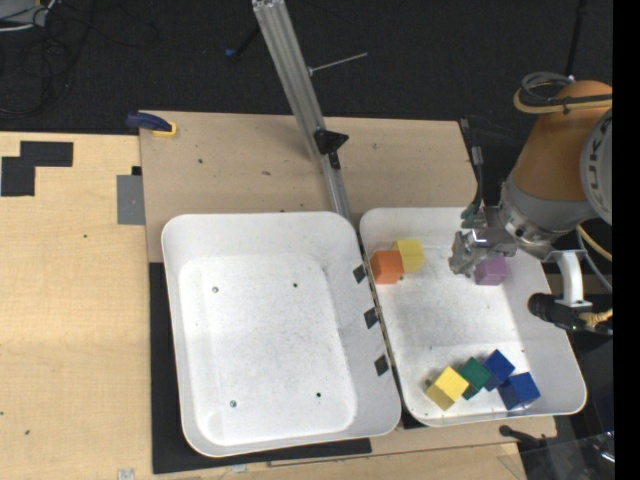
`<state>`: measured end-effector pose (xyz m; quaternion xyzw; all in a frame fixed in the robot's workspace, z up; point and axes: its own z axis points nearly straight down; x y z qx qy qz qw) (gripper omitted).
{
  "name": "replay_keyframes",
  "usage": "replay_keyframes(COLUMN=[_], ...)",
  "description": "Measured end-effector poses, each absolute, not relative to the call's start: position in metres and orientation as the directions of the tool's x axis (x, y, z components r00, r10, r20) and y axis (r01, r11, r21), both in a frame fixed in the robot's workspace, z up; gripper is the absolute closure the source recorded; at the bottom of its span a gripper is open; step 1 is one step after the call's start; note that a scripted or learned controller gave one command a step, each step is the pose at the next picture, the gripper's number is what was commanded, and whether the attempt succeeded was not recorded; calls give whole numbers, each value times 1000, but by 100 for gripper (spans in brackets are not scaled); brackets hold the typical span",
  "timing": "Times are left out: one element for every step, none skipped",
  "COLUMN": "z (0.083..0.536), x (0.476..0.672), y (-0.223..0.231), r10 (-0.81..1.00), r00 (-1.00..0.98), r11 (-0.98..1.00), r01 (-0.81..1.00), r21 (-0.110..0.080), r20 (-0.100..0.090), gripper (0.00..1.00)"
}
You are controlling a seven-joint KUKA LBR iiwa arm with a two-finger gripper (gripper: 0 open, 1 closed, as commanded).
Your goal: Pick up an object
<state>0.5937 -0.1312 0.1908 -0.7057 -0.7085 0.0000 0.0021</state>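
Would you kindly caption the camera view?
Gripper low in right bin beside purple block; orange block at left wall.

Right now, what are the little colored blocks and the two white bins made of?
The orange block and yellow block look like painted wood or foam: matte, flat faces, no shine. The purple block beside the gripper looks the same. The left bin and right bin seem to be thin molded plastic, with smooth rounded rims. I can't be sure.
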Motion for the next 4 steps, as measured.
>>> replay_keyframes(z=[197,212,224,235], x=[601,617,622,632], y=[-90,-37,15,66], r10=[1000,1000,1000,1000], r00=[-4,-5,-4,-5], r11=[4,5,4,5], r01=[1000,1000,1000,1000], r21=[-1,0,-1,-1], r20=[2,3,2,2], gripper=[100,100,100,100])
